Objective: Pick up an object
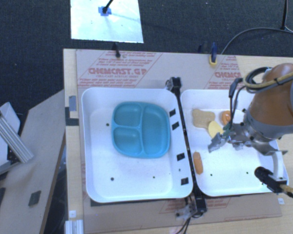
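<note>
Pick not done: the pincer hangs low over the right bin, whether wide or narrow cannot be told, nothing visibly held, with the yellow piece just above it and the orange stick below-left.

Small orange piece (elongated) lies flat.

Teal divided plastic plate, two shallow white bins, tan bread-shaped piece, yellow piece, orange sausage-shaped piece, red-lettered worktop
</note>
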You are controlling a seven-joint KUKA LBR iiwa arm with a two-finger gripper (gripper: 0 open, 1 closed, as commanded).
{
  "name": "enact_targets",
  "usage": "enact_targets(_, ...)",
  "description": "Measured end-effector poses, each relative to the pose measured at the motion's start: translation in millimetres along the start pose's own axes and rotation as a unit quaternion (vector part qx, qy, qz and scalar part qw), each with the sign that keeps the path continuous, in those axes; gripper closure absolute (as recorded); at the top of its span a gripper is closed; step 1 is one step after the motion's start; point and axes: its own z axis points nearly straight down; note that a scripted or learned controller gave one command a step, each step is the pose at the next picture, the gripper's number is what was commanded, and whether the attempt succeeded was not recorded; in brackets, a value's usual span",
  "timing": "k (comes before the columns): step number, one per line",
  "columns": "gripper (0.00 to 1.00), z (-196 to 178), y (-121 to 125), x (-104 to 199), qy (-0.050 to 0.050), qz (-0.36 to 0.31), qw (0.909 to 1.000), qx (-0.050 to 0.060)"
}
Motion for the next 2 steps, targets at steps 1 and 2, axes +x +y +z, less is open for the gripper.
enact_targets(1, 0.00, -6, 3, 0, -0.001, -0.001, 1.0000, -0.006)
enact_targets(2, 0.00, 54, 1, -6, 0.000, 0.000, 1.0000, -0.005)
